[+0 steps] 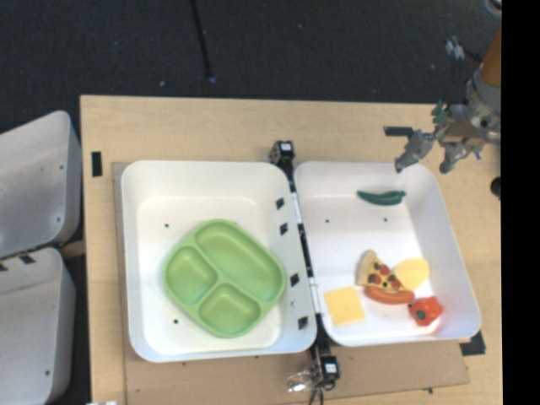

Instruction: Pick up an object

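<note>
The right bin holds several toy foods. A dark green chili pepper lies near its far wall. Toward the near right sit a pizza slice, a red sausage, a yellow round piece, a yellow cheese square and a red pepper. My gripper hangs over the bin's far right corner, up and to the right of the chili pepper. Its two fingers are spread open with nothing between them.
A green divided plate lies in the left bin. A black clip strip runs between the two bins. White chair backs stand left of the bench.
</note>
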